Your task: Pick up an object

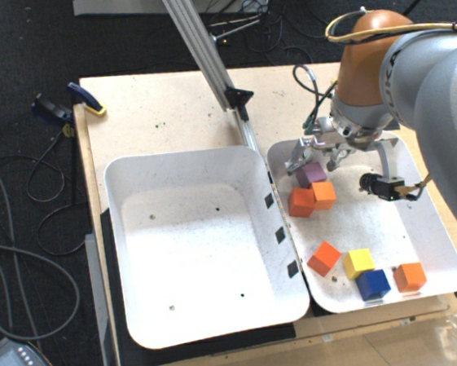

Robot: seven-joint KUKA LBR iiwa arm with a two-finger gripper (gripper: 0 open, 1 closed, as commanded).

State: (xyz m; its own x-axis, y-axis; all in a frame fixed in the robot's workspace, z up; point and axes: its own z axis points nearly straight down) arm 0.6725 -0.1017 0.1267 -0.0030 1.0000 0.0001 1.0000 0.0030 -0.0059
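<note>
Nearest the camera, along the front of the right bin [438, 220]: an orange block [410, 276], a blue block [373, 285] touching a yellow block [357, 263], and a tilted orange block [325, 257] just to their left. All look like small, rigid cubes with flat, matte faces; judged light, stiff, not fragile, and unlikely to slip between two flat fingers. Best hold: two opposite parallel faces, squarely, near mid-height. The blue and yellow pair touch, so only their free faces are open to a finger; the two orange ones stand apart and seem the easier picks.

Farther back, a tight cluster: a red-orange block [300, 203], an orange block [324, 194] and a purple block [313, 172], all touching. The hand [317, 158] sits right over the purple block, at the far end of the bin. Whether it is released or clenched: cannot tell from this angle; no block is clearly seen between its parts. Neighbours crowd the purple block's near faces.

The left bin [123, 190] lies beside it on the bench [162, 103].
</note>
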